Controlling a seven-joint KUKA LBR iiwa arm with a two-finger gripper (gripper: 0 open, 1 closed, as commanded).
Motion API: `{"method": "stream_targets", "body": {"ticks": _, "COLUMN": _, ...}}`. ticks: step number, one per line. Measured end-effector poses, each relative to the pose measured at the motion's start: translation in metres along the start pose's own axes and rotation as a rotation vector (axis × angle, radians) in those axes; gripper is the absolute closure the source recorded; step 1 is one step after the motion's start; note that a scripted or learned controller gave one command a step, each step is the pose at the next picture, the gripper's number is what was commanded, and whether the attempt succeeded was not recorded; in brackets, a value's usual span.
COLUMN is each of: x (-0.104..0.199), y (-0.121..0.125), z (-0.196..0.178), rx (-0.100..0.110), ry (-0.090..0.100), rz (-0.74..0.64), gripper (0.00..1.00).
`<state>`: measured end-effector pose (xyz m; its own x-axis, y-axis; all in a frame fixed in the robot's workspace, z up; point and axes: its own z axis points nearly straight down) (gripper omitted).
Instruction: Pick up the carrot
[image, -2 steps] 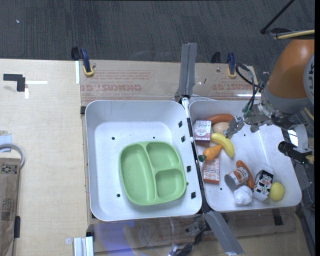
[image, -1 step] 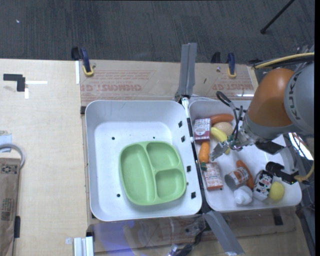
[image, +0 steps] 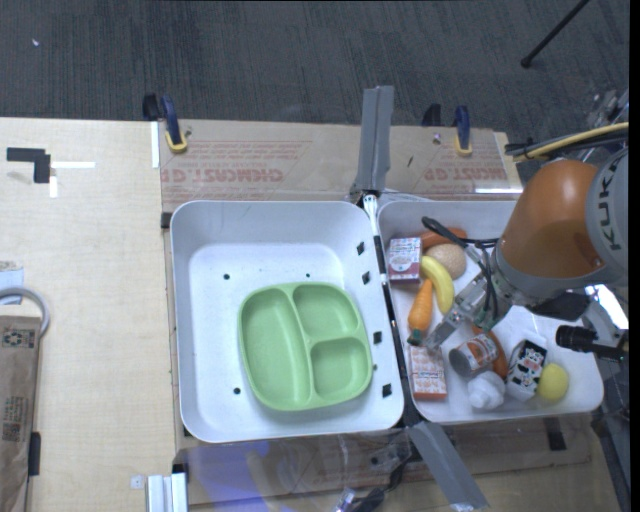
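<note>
The orange carrot (image: 421, 306) lies lengthwise near the left wall of the right bin (image: 590, 398), between a banana and a red carton. My gripper (image: 437, 333) hangs low over the bin, just right of and below the carrot's lower end, its tip close to the carrot. Nothing visibly sits in its grasp. The arm's orange band (image: 555, 222) hides part of the bin's right side.
The right bin also holds a banana (image: 439, 281), a tan round vegetable (image: 452, 259), two red cartons (image: 404, 260) (image: 427, 372), a can (image: 478, 353), a white bottle (image: 487, 392), a cow-print box (image: 527, 366) and a lemon (image: 552, 382). A green divided plate (image: 305, 345) sits in the left bin (image: 200, 300).
</note>
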<state>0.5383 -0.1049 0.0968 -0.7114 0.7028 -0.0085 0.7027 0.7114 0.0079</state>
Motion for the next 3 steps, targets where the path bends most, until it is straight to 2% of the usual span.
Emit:
{"method": "stream_targets", "body": {"ticks": 1, "x": -0.026, "y": 0.031, "z": 0.005, "rx": 0.006, "ry": 0.007, "rz": -0.095, "gripper": 0.00}}
{"method": "stream_targets", "body": {"ticks": 2, "x": -0.028, "y": 0.030, "z": -0.004, "rx": 0.004, "ry": 0.006, "rz": -0.090, "gripper": 1.00}}
{"method": "stream_targets", "body": {"ticks": 3, "x": -0.008, "y": 0.029, "z": -0.096, "rx": 0.002, "ry": 0.007, "rz": -0.703, "gripper": 1.00}}
